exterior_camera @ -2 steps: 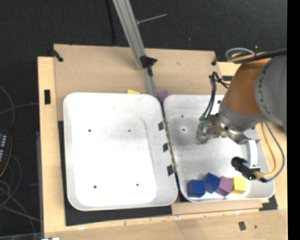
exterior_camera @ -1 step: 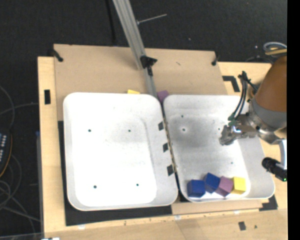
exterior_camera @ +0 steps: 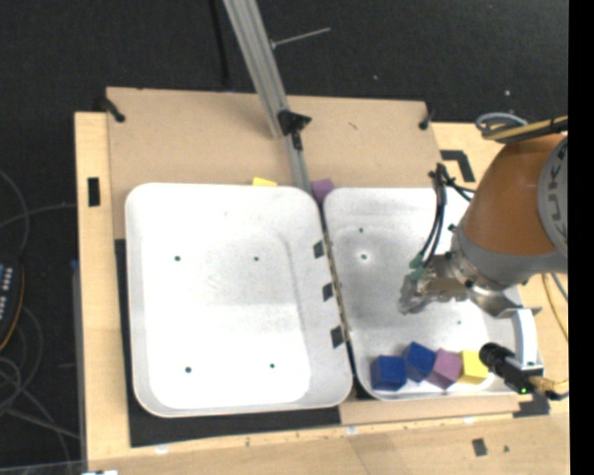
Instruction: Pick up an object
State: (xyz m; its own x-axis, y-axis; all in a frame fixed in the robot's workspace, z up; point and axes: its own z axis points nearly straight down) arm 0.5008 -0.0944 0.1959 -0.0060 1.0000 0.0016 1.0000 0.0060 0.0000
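Along the near edge of the right bin [exterior_camera: 376, 226] lie two blue blocks [exterior_camera: 388, 371] [exterior_camera: 419, 358], a purple block [exterior_camera: 444, 366] and a yellow block [exterior_camera: 472, 366], side by side. My gripper [exterior_camera: 416, 293] hangs over the middle of the right bin, a little behind the blocks and apart from them. Nothing shows between its fingers.
The left bin [exterior_camera: 228, 295] lies beside the right one. A yellow block [exterior_camera: 264, 182] and a purple block [exterior_camera: 323, 188] sit on the bench just behind the bins. A slanted metal rail [exterior_camera: 262, 57] runs from the back down to the bins' divide. Cables trail at the left.
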